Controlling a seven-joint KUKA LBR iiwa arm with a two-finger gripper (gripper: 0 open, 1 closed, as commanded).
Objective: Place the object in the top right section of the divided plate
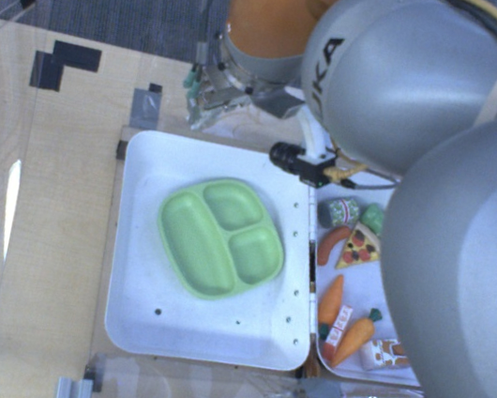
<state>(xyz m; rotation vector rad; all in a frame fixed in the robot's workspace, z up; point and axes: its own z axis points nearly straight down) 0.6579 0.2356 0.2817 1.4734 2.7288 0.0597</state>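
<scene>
Camera view puts the green divided plate [221, 236] in the middle of the left white bin [205, 338], all three sections bare. My gripper [216, 102] sits beyond the plate's far edge, outside the bin rim, and I cannot tell whether it is released or clenched; I see nothing in it. The task names no particular object. The candidates lie to the plate's right, in the other bin [334, 363]: a toy pizza slice [361, 248], a red sausage-like piece [329, 244], two toy carrots [351, 337] and a small printed carton [380, 354]. I judge these toy foods light, stiff and somewhat slick, not fragile. I would take a carrot across its thick middle, where the jaws can span it squarely; the flat pizza slice looks harder to pinch.
</scene>
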